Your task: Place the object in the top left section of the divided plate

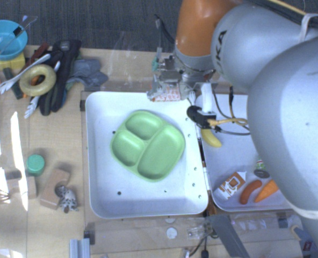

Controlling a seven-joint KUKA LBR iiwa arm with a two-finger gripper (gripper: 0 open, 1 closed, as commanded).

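A green divided plate (148, 144) lies in the middle of the left white bin (102, 198), with two small sections on its upper left side and one large section on its lower right. My gripper (166, 90) hangs over the far rim of that bin, above and slightly right of the plate. A small red-and-white patterned object (164, 95) shows at its fingertips, and the fingers look shut on it. The object is off the plate, just beyond its far edge.
The right bin (223, 203) holds a banana (211, 138), a small box (231, 184), a red sausage (248, 192) and a carrot (266, 190). Left of the bins lie a blue bowl (6, 36), a yellow ring (38, 79), dark gloves (59, 82) and a wooden block (54, 187).
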